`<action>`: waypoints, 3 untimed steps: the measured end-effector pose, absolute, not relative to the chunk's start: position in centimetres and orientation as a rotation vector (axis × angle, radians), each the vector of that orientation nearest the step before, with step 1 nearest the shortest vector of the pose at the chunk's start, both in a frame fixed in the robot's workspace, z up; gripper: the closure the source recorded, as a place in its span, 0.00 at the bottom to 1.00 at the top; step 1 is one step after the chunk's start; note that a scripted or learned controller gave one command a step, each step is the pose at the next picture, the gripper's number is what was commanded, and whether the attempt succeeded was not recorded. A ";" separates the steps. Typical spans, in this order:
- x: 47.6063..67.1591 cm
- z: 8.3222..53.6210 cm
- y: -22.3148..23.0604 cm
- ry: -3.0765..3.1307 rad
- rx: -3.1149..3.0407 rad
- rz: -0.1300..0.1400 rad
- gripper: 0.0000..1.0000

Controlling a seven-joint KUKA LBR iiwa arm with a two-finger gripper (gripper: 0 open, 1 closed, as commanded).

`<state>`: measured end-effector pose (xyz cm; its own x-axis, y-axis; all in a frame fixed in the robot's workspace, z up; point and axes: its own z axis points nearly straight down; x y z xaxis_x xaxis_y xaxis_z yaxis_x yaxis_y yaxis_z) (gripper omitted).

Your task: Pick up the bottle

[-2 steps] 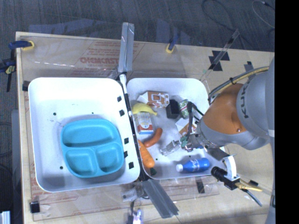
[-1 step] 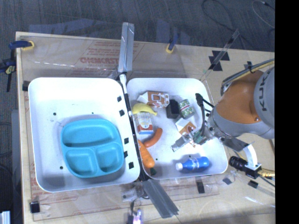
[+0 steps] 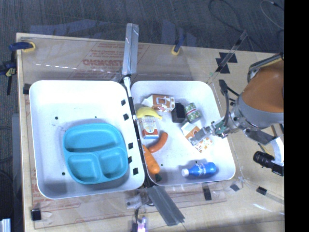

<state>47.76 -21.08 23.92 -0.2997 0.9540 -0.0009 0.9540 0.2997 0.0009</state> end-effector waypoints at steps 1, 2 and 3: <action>47.7 17.7 -21.0 2.522 1.878 -0.002 0.00; 47.7 12.5 -20.9 2.527 1.873 -0.002 0.00; 47.6 9.1 -21.0 2.178 2.271 -0.002 0.00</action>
<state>47.62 -21.01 9.13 0.0420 0.9991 0.0027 0.9991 -0.0420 -0.0044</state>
